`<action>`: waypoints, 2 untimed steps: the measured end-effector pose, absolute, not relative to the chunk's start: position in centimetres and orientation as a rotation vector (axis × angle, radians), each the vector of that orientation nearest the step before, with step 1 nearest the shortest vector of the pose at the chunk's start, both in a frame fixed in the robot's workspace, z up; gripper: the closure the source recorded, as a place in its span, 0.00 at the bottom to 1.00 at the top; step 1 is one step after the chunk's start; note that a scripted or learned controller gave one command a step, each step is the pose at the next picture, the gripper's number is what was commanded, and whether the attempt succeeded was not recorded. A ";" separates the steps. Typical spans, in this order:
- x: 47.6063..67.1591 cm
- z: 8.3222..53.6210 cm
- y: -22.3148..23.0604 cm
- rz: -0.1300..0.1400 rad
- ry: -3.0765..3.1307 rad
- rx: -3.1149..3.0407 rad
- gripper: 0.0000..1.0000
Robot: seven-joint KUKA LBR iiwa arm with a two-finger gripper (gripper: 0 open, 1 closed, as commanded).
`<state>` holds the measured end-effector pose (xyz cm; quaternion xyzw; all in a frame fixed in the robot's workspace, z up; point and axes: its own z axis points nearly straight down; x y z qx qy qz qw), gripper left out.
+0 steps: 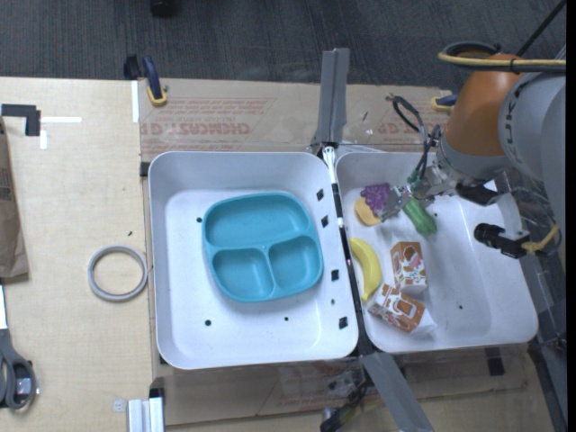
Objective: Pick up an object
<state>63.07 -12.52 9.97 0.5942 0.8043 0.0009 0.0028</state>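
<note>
Camera view: my hand (402,198), grip state unclear, reaches toward the green cylindrical toy (419,217), right of centre; next, close and lift.

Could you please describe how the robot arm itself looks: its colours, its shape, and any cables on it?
The arm has rounded, light grey segments with a glossy orange band above the wrist. Thin black cables loop beside the wrist, and a black part protrudes lower down. The gripper at its end is small and dark.
</note>
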 end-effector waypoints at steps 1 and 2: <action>63.2 11.1 -12.7 0.005 2.517 1.862 1.00; 63.2 11.1 -12.7 0.005 2.517 1.863 0.00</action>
